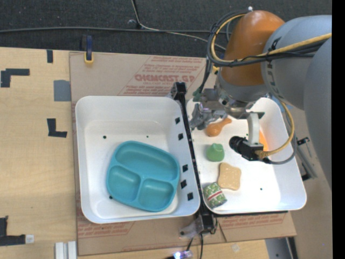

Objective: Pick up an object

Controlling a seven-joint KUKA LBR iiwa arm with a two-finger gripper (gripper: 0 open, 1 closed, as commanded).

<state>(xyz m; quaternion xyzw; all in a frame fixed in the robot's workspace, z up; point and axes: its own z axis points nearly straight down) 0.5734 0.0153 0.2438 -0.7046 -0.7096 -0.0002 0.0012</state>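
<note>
Where the arm [269,53] overhangs the right bin [280,198], its gripper [205,114] is unreadable, partly hiding an orange object [218,125].

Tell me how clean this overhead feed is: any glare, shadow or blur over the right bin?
Camera view: lighting is even and the focus sharp enough to pick out the green block, the tan toast piece and the blue tray. The white right bin is bright but not blown out. The arm shadows the area around the claw, so the orange piece beside it reads less clearly.
</note>
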